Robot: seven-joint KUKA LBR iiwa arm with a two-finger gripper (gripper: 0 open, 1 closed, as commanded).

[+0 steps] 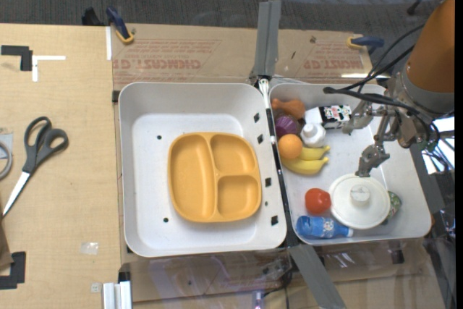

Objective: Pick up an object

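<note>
The right bin (409, 177) holds a pile of small items: an orange (289, 146), a banana (307, 161), a red tomato (317, 200), a white round lid (359, 200), a blue bottle (322, 229) lying along the front wall, a white bottle (312, 133), a purple ball (286, 124) and a small black-and-white box (335, 114). My gripper (372, 155) hangs over the right half of this bin, just above the white lid and to the right of the banana. I see nothing held in it.
The left bin (137, 155) contains a yellow divided plate (215, 176). Scissors (32, 148) lie on the wooden bench at far left. Cardboard (188, 58) lies behind the bins. Cables (376, 83) trail from the arm over the right bin's back edge.
</note>
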